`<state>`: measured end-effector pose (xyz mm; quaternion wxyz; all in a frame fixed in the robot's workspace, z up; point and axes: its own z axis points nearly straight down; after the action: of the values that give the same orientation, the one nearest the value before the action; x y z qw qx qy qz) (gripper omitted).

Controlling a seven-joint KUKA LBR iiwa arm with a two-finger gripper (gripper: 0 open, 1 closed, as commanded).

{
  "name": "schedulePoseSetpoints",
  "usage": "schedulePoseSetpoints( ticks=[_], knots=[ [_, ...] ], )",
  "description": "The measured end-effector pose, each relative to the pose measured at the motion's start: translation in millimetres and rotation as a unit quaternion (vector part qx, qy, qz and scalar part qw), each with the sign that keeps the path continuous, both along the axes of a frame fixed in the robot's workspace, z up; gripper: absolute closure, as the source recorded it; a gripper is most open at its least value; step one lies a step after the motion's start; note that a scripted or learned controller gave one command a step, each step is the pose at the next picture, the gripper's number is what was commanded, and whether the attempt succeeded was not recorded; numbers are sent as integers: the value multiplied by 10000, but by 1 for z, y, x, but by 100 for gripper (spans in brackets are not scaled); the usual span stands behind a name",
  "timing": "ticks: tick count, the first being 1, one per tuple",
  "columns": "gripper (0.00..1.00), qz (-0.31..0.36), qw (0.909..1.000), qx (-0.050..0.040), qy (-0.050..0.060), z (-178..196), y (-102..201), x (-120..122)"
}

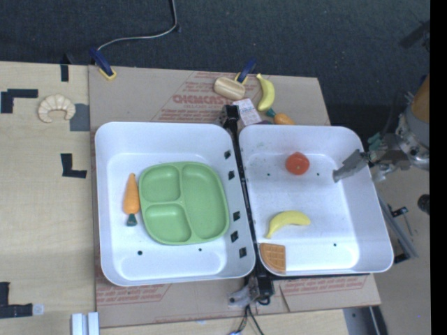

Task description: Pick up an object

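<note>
two white bins (167, 132), a green divided plate (185, 202), an orange carrot (130, 194) with a dark, maybe green, tip, a red tomato (297, 163), a yellow banana (287, 222), a tan waffle (273, 257) with a grid pattern

Croissant (56, 107) lying on bench far left. Bread roll (229, 87) and second banana (265, 92) sitting behind bins on cardboard (174, 96). Blue clamps (103, 63) gripping cardboard's back edge. Cable (164, 19) trailing over dark floor.

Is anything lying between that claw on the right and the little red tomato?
Nothing visible. The gripper sits at the right bin's right edge, and only bare white floor separates it from the tomato.
</note>
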<state>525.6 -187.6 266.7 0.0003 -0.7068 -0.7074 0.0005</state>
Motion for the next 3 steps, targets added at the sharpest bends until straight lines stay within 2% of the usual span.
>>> schedulePoseSetpoints(
  ticks=[1, 2, 3],
  knots=[
    [0, 6, 10000, 2, -30, -180, 31, 46],
    [0, 8, 10000, -4, -10, -159, 56, 134],
    [0, 2, 10000, -12, -11, -181, 72, 143]
  ],
)
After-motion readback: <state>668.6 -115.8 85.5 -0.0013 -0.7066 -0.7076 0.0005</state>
